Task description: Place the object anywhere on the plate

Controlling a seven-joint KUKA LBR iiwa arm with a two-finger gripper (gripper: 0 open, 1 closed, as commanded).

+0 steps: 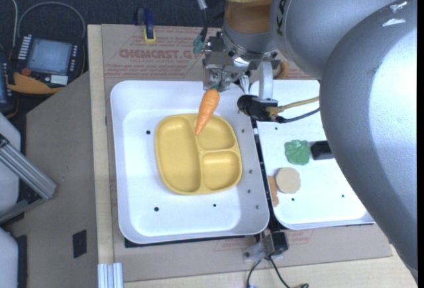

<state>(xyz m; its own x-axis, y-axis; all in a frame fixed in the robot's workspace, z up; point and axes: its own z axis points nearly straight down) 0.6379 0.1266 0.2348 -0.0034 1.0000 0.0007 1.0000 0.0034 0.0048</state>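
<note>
The fingers (pixel 217 81) of the grey arm are closed on the thick top end of the orange plastic carrot (pixel 207 112), which hangs tilted above the far edge of the yellow plastic plate with three compartments (pixel 173 161). The plate lies in the left white bin (pixel 132 200). In the right white bin (pixel 331 210) lie a green leafy toy (pixel 297 151) and a round beige piece (pixel 287 180), near its left edge.

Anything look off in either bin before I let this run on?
Nothing is spilled or broken. The carrot hangs tilted from the gripper, thick end up, its tip over the yellow plate's far rim. In the right bin, a green piece and a tan disc lie apart.
</note>
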